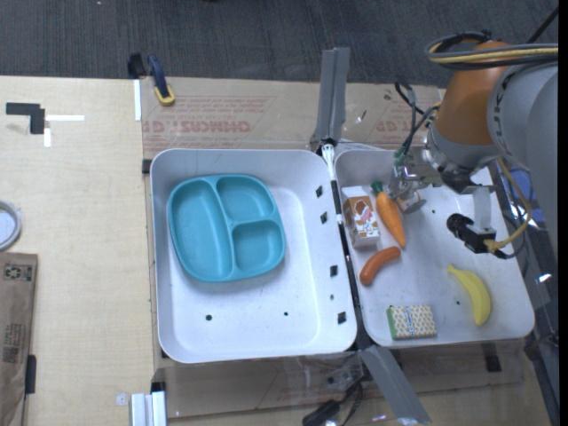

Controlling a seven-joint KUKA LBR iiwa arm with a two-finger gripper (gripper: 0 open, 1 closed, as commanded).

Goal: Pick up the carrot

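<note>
Near the right bin's point(515, 327) back-left edge, the carrot point(390, 219) lies just below the gripper point(406, 189), jaw state not discernible, beside a small carton point(361, 219).

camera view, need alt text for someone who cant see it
A grey robot arm reaches in from the right, its gripper just above the top end of a carrot in the right bin, which also holds a sausage, banana and two small boxes. The left bin holds a blue divided plate.
</note>
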